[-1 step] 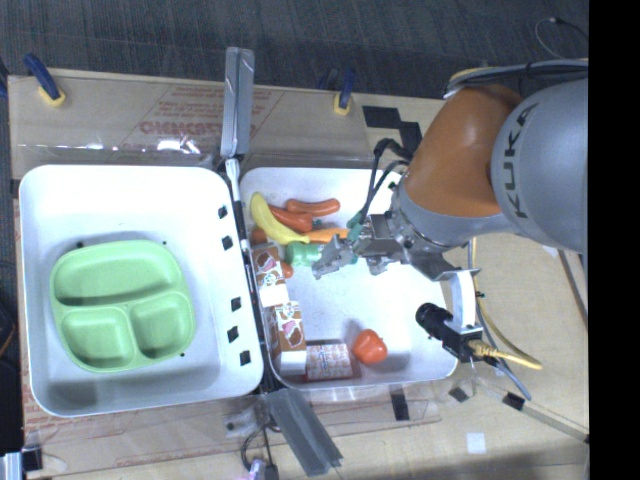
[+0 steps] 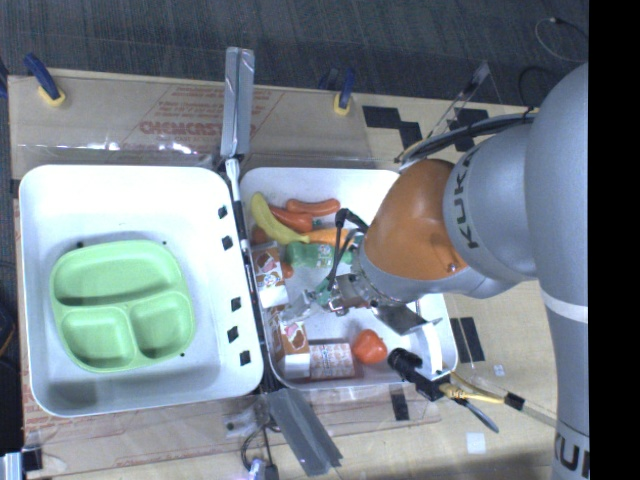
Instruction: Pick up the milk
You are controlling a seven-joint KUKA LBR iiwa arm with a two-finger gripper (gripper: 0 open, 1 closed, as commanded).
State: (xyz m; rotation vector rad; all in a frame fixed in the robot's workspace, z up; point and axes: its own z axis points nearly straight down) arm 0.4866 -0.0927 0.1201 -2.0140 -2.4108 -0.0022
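Note:
The right bin point(image 2: 300, 180) holds a heap of toy food. Two small white and brown cartons, which look like the milk, lie along its left side, one point(image 2: 270, 270) mid-left and another point(image 2: 294, 339) nearer the front. A brown and white bottle point(image 2: 322, 360) lies on its side at the front. My gripper point(image 2: 334, 294) hangs low over the middle of this bin, just right of the cartons and below a green packet point(image 2: 310, 255). The orange wrist point(image 2: 415, 233) hides the bin's right half.
A yellow banana point(image 2: 272, 219), a red sausage point(image 2: 312, 208) and an orange carrot point(image 2: 322, 236) lie at the back of the right bin. A red tomato point(image 2: 369, 346) sits front right. The left bin point(image 2: 40, 268) holds a green divided tray point(image 2: 120, 303).

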